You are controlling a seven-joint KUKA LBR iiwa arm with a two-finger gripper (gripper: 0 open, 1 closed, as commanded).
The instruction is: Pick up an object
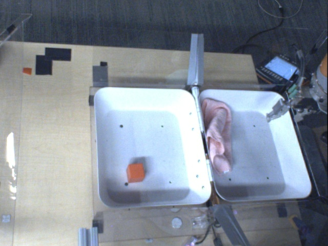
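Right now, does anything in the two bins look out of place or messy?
The crumpled pink cloth is bunched against the right white bin's left wall, not lying flat. The small orange block sits squarely in the left white bin.

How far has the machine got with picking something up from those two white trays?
Nothing looks picked up yet. The small orange block sits on the floor of the left white tray, and the crumpled pink cloth lies along the left side of the right white tray. The claw hovers at the right tray's upper right corner, apart from both. Reaching, gripping and lifting are all still to do.
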